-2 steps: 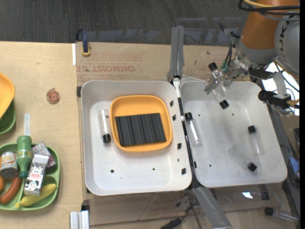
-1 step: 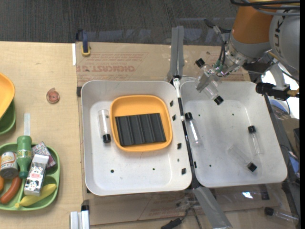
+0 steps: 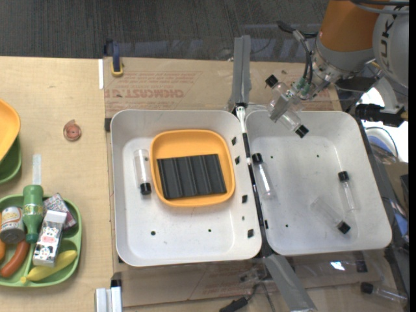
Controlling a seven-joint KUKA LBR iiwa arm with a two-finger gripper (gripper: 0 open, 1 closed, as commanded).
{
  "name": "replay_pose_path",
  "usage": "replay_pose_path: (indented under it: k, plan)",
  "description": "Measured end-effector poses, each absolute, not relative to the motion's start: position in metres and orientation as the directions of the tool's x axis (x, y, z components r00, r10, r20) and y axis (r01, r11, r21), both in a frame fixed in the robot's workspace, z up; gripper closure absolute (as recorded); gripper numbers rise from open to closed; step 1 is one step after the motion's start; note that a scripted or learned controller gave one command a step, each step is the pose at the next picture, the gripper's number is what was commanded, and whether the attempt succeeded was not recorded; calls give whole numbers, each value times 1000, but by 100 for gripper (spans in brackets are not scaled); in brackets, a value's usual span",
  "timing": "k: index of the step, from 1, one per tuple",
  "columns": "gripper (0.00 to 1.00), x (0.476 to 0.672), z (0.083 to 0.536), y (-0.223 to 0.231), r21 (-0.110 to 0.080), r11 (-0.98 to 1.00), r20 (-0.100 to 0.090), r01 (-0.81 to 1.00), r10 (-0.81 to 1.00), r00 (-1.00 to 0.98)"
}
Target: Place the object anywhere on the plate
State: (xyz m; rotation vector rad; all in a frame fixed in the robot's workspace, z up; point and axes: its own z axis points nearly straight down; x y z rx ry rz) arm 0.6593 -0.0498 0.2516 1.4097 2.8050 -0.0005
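Can't tell if my jaws are apart or together; they hang over the right bin's [image 3: 364, 135] far-left corner. The likely target, a clear tube [image 3: 262, 176], lies nearer the camera than the jaws, apart from them, along the left wall. I'd line up across the tube and grip mid-length; the plate [image 3: 192, 139] sits further left.

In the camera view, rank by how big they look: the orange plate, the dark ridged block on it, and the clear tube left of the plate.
1. Plate
2. Block
3. Tube
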Motion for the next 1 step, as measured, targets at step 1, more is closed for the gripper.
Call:
replay_pose_path:
  k: [1]
  plan:
    - [100,659,276,-23,1,680,-2,733,733,-680]
